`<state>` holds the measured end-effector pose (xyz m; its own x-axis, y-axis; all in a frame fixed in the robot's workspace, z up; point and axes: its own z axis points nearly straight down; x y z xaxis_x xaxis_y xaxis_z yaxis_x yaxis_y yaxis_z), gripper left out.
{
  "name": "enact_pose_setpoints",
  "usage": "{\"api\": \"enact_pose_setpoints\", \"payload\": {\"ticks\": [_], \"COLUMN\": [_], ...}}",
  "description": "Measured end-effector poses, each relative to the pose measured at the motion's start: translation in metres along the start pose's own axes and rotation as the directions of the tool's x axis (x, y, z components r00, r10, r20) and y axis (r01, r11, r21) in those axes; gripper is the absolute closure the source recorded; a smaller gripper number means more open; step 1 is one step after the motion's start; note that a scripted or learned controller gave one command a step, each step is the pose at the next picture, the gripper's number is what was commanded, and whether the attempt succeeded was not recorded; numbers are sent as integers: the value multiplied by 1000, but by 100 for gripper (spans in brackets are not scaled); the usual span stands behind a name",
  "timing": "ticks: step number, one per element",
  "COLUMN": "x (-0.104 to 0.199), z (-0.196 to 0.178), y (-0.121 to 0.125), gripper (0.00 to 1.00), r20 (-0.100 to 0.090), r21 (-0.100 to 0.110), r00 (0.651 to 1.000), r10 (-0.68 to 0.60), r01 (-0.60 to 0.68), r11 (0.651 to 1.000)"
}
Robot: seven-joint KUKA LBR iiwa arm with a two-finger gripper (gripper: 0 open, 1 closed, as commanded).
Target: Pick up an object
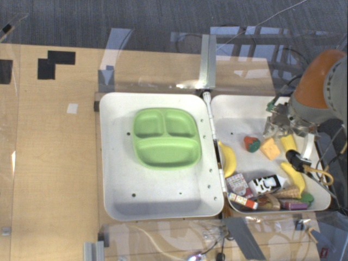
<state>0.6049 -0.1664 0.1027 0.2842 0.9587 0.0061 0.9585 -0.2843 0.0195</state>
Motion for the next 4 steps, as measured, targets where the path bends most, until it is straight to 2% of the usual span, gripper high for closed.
{"api": "enact_pose_setpoints", "payload": {"ticks": [1,2,3,4], "x": [56,22,83,83], "z": [-108,-36,-83,-83], "y": [-10,-47,-38,-38], "gripper": [100,100,100,0], "r20": [3,-1,3,4], "r21": [12,16,15,15], "r00": [999,937,1000,1000], "r10": [-54,-349,-29,-29], "r01": [54,349,29,29], "r11": [998,937,999,999]}}
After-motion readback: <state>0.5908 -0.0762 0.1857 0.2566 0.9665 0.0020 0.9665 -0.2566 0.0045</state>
